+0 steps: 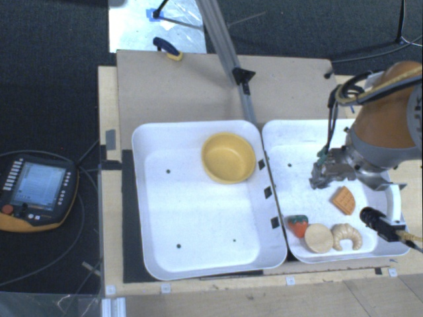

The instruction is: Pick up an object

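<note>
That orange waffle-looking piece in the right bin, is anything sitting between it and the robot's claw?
Nothing visible does. The gripper hangs just up and left of the orange waffle piece, with bare bin floor between them. The croissant, round bun and tomato lie further down, off that path.

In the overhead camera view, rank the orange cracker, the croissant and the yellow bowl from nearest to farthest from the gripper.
Measured from the gripper, in the right bin:
1. Orange cracker, just below and right of it in the same bin.
2. Croissant, farther down, near that bin's bottom edge.
3. Yellow bowl, well off to the view's left, in the left bin's upper right.
</note>
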Motion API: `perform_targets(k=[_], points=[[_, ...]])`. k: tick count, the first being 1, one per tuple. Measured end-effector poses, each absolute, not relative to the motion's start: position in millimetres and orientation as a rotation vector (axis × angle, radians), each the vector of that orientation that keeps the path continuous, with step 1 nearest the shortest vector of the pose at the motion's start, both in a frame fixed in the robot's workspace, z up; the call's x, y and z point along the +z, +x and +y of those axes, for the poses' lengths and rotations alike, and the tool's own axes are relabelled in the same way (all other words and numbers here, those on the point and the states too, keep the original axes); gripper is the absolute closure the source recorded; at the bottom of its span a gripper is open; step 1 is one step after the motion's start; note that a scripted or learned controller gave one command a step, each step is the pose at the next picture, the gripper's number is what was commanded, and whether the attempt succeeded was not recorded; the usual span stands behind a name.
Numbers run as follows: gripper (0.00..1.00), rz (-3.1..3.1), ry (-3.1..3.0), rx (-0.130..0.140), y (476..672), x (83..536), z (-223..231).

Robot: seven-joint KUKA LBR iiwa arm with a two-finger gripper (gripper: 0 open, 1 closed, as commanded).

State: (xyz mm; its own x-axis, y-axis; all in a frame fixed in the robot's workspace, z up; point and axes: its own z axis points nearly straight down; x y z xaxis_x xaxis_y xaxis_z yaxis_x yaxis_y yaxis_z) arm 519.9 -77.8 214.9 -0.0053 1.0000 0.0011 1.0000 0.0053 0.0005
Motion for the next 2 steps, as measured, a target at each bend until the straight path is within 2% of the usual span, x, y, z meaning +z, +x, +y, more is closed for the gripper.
perform_targets(k=[1,2], points=[[1.0,-2.227,-2.215,-0.002,517.0,214,-27],[1.0,-2.228,-2.215,-0.003,528.3,220,34]])
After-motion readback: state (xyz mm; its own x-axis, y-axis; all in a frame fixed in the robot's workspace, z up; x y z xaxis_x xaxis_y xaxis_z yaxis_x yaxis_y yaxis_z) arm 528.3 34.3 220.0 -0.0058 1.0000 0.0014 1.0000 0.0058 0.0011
